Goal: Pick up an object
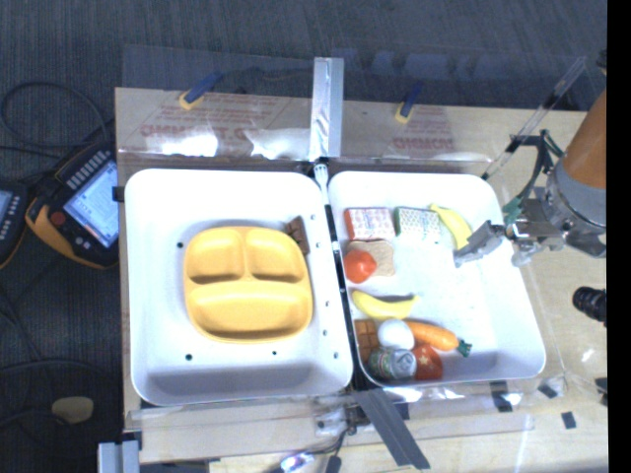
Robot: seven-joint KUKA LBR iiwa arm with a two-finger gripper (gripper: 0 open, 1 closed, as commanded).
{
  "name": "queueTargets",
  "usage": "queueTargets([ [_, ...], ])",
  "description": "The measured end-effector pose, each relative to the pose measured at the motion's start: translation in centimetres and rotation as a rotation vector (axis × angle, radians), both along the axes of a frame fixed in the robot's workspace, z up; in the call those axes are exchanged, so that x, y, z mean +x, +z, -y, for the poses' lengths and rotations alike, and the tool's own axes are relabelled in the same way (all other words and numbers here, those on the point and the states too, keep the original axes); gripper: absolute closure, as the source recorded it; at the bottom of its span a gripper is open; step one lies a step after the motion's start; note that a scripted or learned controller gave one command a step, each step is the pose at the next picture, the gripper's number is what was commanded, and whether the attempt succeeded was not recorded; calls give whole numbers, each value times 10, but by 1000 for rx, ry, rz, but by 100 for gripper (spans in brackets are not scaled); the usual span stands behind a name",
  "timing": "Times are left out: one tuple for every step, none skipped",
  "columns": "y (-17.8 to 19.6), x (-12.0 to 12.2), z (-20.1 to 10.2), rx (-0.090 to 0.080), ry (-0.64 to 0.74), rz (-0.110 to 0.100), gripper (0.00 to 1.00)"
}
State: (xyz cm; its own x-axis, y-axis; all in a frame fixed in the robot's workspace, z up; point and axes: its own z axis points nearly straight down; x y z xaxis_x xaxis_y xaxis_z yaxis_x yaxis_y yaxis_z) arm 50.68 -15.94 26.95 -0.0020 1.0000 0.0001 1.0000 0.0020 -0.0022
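Hovering over the right bin's [513, 294] bare side, the gripper [480, 242] holds nothing visible; finger state unclear. Tightly packed food [394, 313] risks a glancing, failed grasp.

A yellow divided plate [248, 282] lies in the left white bin [148, 264]. Beyond the bins, a clear plastic sheet [246, 116] is held by blue-and-yellow clips [200, 89] on the desk [572, 294]. A teach pendant [84, 205] with cables rests on the dark carpet [59, 47] at the left.
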Motion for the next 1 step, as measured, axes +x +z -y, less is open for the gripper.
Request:
queueTargets([
  [-90, 64, 35, -2, -77, 0, 0],
])
